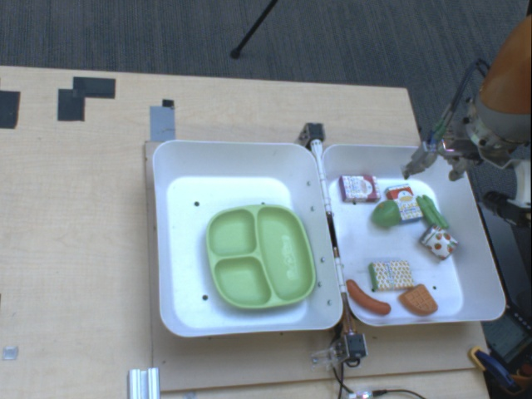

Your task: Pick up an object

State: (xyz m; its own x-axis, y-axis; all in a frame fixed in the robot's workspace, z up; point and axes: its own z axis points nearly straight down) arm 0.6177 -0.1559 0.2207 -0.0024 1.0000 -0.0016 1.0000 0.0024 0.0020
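The right bin [474, 223] holds several small toy foods. A red and white packet [359, 188] lies at its back left. Beside it are a red and white carton [404, 203], a green round piece [384, 215] and a green pod [432, 211]. A small dotted box [438, 243] sits right of centre, and a green patterned box [391, 274], a red sausage [367, 298] and an orange piece [418, 300] lie near the front. My gripper [432, 171] hangs over the bin's back right corner, open, with nothing between its fingers.
The left bin [183, 181] holds a light green divided plate [260, 256]. A ridge [326, 214] joins the two bins. The wooden bench [75, 248] spreads out to the left. The arm's orange band [509, 81] is at the right edge.
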